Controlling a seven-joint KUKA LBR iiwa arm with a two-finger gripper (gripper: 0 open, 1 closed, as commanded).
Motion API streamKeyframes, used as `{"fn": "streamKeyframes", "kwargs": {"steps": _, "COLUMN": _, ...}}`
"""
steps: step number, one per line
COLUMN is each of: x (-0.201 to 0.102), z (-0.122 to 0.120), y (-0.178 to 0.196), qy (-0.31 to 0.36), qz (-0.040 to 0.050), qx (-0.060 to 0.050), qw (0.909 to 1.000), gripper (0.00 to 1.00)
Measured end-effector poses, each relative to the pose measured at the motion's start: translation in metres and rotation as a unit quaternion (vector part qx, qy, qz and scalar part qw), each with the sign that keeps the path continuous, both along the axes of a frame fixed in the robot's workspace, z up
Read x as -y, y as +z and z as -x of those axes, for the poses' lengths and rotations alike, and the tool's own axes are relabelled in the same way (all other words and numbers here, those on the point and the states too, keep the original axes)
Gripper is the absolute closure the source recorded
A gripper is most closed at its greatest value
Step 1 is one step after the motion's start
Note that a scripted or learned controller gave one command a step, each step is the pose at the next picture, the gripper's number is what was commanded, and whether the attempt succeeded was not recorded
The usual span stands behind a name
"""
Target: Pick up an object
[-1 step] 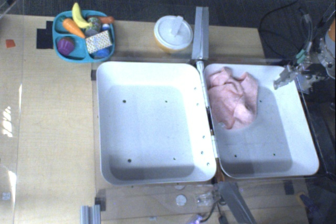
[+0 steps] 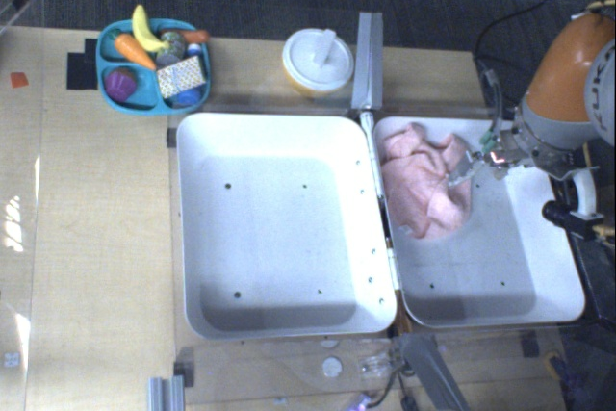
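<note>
From my remote station, the gripper (image 2: 469, 166) sat low in the right bin (image 2: 539, 303), its tip pressed against the right edge of the crumpled pink cloth (image 2: 419, 183); I could not tell how the tool itself was set, as it was too small and dark against the folds. The cloth lay heaped in the bin's upper left, touching the wall beside the metal divider (image 2: 367, 63) that separates the two bins. The risk, as I judged it, was a thin catch: contact at the cloth's outer fringe might snag only one loose fold, which could slip free on the lift, or the cloth could drag along the bin floor instead of rising. A push leftward might bunch it harder against the wall, where the tool would have little room. Open room was plentiful to the lower right of that bin, and the left bin (image 2: 279, 226) offered a broad bare floor. Well clear of the work, a blue tray (image 2: 108, 99) of toy food and a lidded cup (image 2: 318, 61) stood on the bench beyond the bins.
</note>
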State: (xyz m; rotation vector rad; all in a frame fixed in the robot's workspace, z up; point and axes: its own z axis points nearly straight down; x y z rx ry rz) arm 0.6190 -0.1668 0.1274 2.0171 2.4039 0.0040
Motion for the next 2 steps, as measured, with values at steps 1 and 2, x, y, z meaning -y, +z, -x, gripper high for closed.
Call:
{"fn": "streamKeyframes", "kwargs": {"steps": 1, "x": -0.026, "z": 0.009, "y": -0.034, "qy": 0.100, "qz": 0.0021, "qx": 0.007, "qw": 0.9950, "gripper": 0.00}}
{"fn": "streamKeyframes", "kwargs": {"steps": 2, "x": -0.028, "z": 0.006, "y": -0.021, "qy": 0.102, "qz": 0.0017, "qx": 0.011, "qw": 0.9948, "gripper": 1.00}}
